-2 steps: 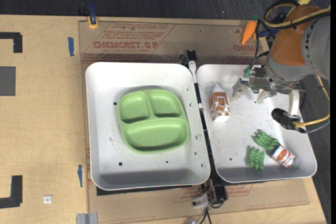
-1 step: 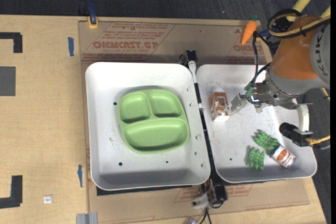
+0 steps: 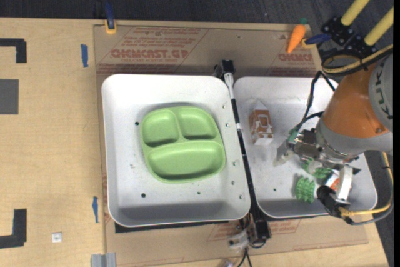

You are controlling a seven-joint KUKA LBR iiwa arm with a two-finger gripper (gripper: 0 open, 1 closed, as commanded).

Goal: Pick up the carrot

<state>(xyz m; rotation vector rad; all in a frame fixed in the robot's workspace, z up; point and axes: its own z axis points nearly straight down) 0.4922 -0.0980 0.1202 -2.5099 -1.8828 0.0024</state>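
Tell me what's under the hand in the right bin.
Some green leafy toy pieces poke out beside the hand; the arm covers whatever lies below. A carrot sits outside the right bin.

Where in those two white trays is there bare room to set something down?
Left shallow white bin: bare floor below the green divided plastic plate, toward the view's bottom. Right bin: bare above the small brown-and-white carton. Crowded at its lower right, where the grey-and-orange arm reaches in beside a green leafy toy.

Green plate [image 3: 182, 144], white bin [image 3: 119, 134] — orange carrot [image 3: 296, 39] with a green top.
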